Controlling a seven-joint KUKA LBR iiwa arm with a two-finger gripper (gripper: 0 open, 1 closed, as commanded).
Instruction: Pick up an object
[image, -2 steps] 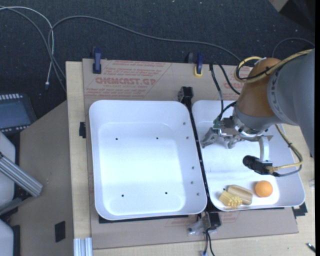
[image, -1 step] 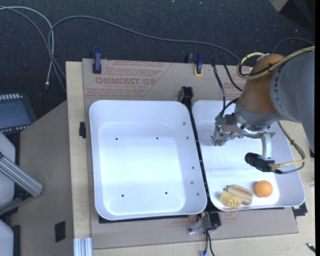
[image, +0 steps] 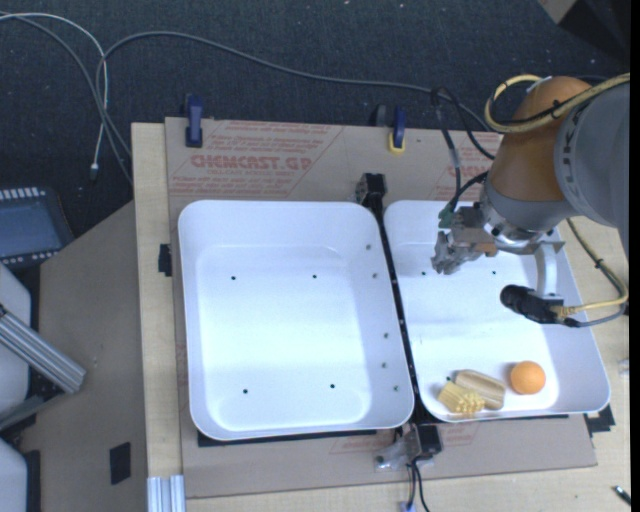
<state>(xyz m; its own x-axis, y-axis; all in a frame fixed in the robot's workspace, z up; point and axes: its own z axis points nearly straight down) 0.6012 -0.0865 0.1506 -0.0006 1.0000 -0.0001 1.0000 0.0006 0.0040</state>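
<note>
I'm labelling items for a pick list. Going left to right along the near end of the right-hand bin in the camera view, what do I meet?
yellow corn-like piece → tan roll → orange ball

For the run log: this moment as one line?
gripper over right bin, far end | orange ball, tan roll, yellow corn piece at near end, apart from gripper | pick not yet done

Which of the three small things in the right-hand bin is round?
The orange ball, farthest right of the three in the right bin. The tan roll and the yellow knobbly piece beside it are longer and paler.
</note>
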